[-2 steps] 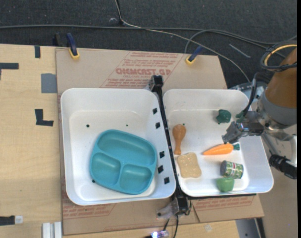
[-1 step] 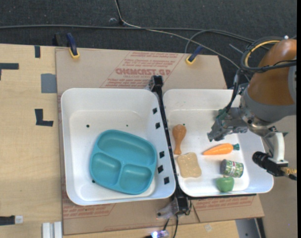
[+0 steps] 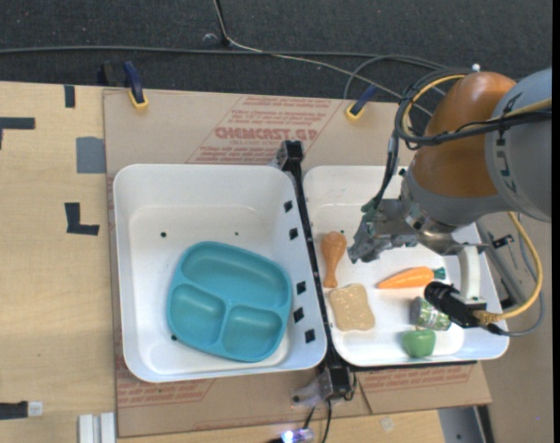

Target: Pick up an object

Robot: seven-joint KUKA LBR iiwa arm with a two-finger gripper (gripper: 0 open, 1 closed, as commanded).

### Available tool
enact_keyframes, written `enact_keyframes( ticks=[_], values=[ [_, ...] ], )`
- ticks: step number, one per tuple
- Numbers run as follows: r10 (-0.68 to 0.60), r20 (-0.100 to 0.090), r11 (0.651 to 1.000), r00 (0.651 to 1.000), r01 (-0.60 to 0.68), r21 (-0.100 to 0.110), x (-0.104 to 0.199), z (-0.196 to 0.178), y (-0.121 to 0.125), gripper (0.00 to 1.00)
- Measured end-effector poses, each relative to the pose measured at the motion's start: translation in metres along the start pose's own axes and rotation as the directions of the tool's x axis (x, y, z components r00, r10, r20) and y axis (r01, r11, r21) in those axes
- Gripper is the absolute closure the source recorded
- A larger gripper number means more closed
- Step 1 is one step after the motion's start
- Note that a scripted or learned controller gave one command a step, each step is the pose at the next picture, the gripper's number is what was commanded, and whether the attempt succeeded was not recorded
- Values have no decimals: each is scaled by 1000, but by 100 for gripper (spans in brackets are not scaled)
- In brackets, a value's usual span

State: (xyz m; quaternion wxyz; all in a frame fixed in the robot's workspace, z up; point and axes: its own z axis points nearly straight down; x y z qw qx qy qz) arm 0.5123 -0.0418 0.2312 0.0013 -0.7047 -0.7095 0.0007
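reaching in from the right, the arm [image 3: 482,137] hangs its gripper [image 3: 370,245] over the right bin [image 3: 339,185] — jaw state cannot be told. left bin [image 3: 137,247]: teal tray [image 3: 229,300]. right bin: toast [image 3: 351,307], carrot [image 3: 407,278], drumstick [image 3: 332,255], can [image 3: 431,317], green fruit [image 3: 419,342] — all lying loose.

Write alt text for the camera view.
A grey and orange robot arm's gripper hovers over the right white bin, which holds a carrot, a slice of bread, a green apple and other items. The left bin holds a blue divided tray.
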Motion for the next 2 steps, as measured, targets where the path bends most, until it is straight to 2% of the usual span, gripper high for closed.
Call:
enact_keyframes(
  ticks=[2],
  values=[
    [0, 0, 1000, 1000, 0, -1, 94, -6, 25, 100]
  ],
)
